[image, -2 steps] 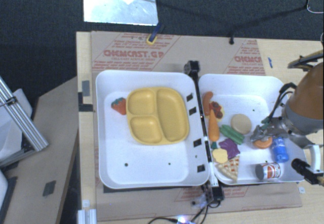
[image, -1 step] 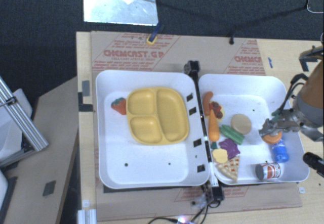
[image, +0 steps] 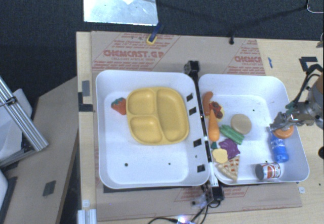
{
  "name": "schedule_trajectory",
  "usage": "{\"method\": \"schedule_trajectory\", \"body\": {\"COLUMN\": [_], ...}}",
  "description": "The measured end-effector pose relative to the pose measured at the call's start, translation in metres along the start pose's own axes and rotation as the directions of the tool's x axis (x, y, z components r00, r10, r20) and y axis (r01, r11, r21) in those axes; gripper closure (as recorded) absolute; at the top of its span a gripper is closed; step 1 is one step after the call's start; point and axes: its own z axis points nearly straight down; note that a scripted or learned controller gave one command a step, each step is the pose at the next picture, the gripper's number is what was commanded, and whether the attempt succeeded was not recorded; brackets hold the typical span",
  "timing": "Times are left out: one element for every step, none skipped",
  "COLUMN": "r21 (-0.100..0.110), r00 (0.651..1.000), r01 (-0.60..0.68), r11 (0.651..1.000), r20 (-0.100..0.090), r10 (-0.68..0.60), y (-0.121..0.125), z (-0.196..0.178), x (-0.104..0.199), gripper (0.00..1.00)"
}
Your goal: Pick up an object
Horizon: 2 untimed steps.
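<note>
From the camera view above the bench, my pincer point(image: 284, 123) is down at the right side of the right bin point(image: 253, 86), low over the blue bottle point(image: 278, 149) with the orange cap point(image: 284, 132). My metal fingers sit right at that cap, touching it or just above it; I cannot tell how wide they stand, nor whether the cap is between them. So I claim no grip.

As I judge it, the pick is not yet done. The bottle lies on the bin floor, its body pointing toward the near wall, and nothing is lifted. My approach seems made; closing on the object and raising it are what remain.

The other candidates lie undisturbed in the same bin: a small can point(image: 268, 170) near the front corner just beside the bottle, a round tan bun point(image: 241, 123) in the middle, a carrot point(image: 214, 128) along the left wall, a pizza slice point(image: 229, 168) at the front. In the left bin point(image: 147, 165) rest a yellow divided plate point(image: 156, 115) and a strawberry point(image: 119, 105) just beside it, well apart from me.
</note>
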Motion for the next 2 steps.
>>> {"method": "schedule_trajectory", "body": {"r21": [0.004,0.005], "r00": [1.000,1.000], "r01": [0.001,0.006], "r11": [1.000,1.000], "r20": [-0.002,-0.005], "r10": [-0.001,-0.006], "y": [0.001,-0.006], "z": [-0.007,-0.009], "x": [0.000,0.060], "gripper": [1.00,1.00]}}
